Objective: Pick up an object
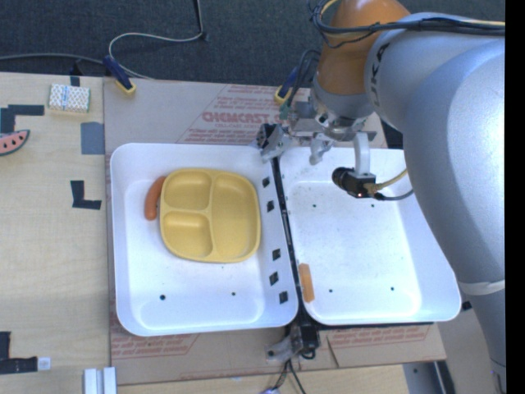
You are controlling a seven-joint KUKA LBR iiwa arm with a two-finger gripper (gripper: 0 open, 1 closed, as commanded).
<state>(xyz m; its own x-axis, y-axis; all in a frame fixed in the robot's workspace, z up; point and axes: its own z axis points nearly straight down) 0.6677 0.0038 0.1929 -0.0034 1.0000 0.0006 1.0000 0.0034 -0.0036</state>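
**Arm over right bin's far edge, nothing visibly gripped**

The arm (435,121) was the biggest thing in frame, grey, coming in from the right, with its orange band (357,35) above the wrist. The surface (49,245) was light wood on the left, with cardboard (205,113) under the bins. The left bin (131,302) and right bin (410,302) sat side by side, touching along the middle divide.

The yellow compartment plate (209,216) lay flat in the left bin, toward its far half. An orange sausage-shaped item (152,199) lay just beside the plate's left edge, touching or nearly touching it; couldn't tell which. A second small orange item (306,281) lay in the right bin, against its left wall near the front corner, well apart from the gripper.

The gripper (336,148) hung at the far edge of the right bin, close to the divide. The fingers pointed down; open or closed couldn't be told from this angle, and no item was seen between them. A dark, small part with a cable (354,180) sat just below the wrist over the right bin.

On the far left surface: a small patterned block (69,98), a watermelon-slice item (12,142), and black tape marks (82,195). A cable with a blue-yellow plug (120,73) lay at the back.
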